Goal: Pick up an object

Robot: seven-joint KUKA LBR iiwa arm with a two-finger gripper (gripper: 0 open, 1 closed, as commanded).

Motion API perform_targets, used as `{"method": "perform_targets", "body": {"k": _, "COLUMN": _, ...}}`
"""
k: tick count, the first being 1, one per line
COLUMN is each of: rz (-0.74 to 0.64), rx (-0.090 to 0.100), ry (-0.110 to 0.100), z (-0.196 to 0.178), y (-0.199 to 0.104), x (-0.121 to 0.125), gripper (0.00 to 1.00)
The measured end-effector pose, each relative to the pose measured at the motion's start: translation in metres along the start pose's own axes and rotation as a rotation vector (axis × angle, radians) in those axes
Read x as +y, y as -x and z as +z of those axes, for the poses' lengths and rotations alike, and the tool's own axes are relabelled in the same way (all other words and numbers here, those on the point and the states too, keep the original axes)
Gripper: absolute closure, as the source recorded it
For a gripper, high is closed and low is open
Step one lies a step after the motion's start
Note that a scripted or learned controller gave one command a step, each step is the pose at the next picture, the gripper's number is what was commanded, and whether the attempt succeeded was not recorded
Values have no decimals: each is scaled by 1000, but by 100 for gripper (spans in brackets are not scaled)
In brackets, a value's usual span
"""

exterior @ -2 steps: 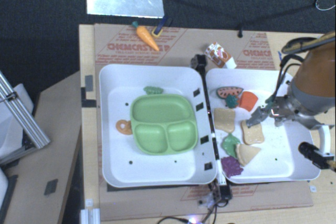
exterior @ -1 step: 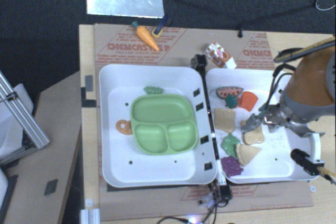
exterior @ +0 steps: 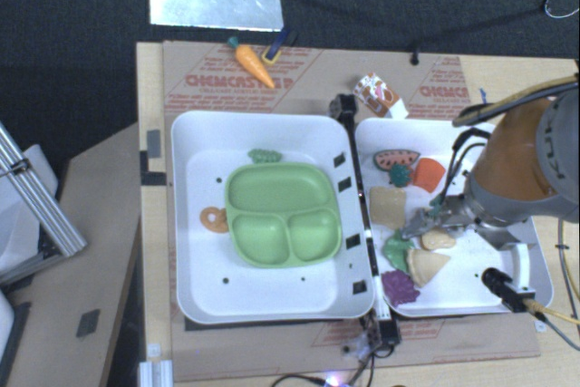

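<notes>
Brown board [exterior: 299, 72] under both bins reads "CHEMCAST" in red; whether the claw [exterior: 424, 222] is spread is unclear.

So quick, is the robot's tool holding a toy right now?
Tool: low in the right bin among the toy food; open, shut or holding cannot be told.

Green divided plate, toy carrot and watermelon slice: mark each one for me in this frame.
green divided plate [exterior: 276, 188], camera view, on its wide upper compartment, in the left bin.
toy carrot [exterior: 253, 65], camera view, mid orange body, on the bench above the bins.
watermelon slice [exterior: 397, 160], camera view, centre of its red face, in the right bin.
</notes>
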State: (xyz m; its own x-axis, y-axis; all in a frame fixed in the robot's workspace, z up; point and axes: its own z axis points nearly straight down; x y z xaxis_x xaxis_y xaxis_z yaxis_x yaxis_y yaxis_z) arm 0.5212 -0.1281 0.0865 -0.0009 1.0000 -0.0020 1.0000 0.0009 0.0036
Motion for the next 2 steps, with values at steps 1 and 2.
{"method": "perform_targets", "body": {"k": 1, "rz": 1, "rx": 2, "ry": 2, "z": -2, "y": 1, "x": 2, "gripper": 0}}
{"method": "perform_targets", "body": {"k": 2, "rz": 1, "rx": -4, "ry": 12, "z": -13, "y": 2, "x": 5, "gripper": 100}}
